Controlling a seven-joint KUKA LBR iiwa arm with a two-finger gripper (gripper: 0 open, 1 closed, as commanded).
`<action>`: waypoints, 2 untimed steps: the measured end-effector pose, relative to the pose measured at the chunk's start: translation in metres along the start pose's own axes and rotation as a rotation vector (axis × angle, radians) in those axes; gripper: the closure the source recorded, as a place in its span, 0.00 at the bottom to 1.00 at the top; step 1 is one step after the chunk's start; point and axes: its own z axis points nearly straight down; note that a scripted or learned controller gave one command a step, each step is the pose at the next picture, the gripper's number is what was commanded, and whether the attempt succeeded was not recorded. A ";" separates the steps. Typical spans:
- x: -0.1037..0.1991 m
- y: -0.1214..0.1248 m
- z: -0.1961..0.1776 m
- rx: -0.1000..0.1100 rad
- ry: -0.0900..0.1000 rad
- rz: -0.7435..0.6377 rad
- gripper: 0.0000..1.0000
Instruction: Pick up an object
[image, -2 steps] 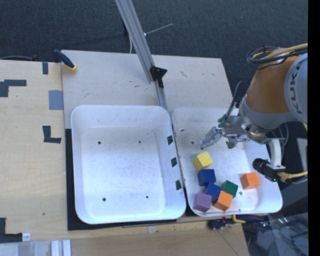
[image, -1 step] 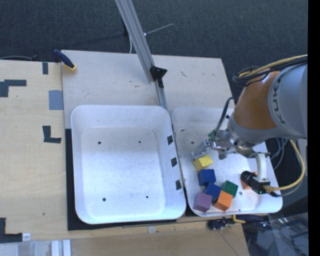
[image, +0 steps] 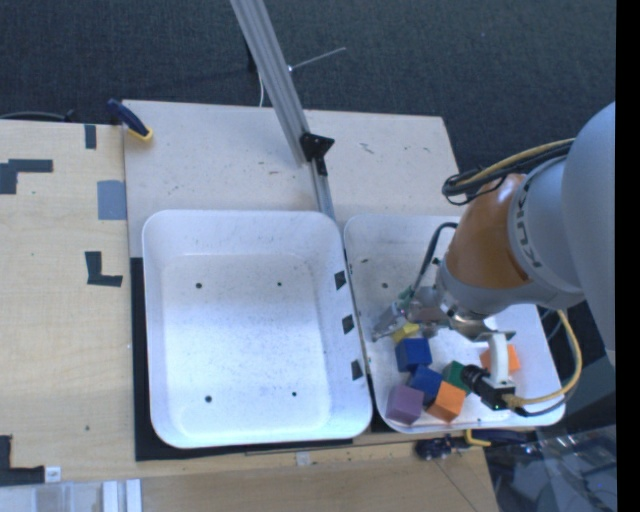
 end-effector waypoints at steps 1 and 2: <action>0.001 0.001 -0.013 -0.003 0.001 -0.002 1.00; -0.009 0.002 -0.061 -0.010 -0.001 0.001 1.00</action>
